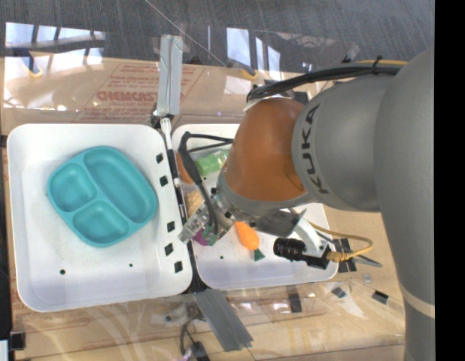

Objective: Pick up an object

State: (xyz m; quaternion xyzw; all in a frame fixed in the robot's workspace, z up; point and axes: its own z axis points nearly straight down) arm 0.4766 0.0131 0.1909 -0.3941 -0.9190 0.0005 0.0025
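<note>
Reaching in from the right, the grey arm lowers its jaws over the right bin's left side; whether they are wide or closed cannot be told. A toy carrot lies just beside them. A teal divided plate sits in the left bin.

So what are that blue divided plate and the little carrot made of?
The blue divided plate looks like moulded plastic or silicone with a matte finish: one even turquoise colour, rounded edges, soft dull shading. The carrot in the right bin looks like a smooth plastic toy: flat bright orange with a green tip. Neither can be told for sure.
</note>
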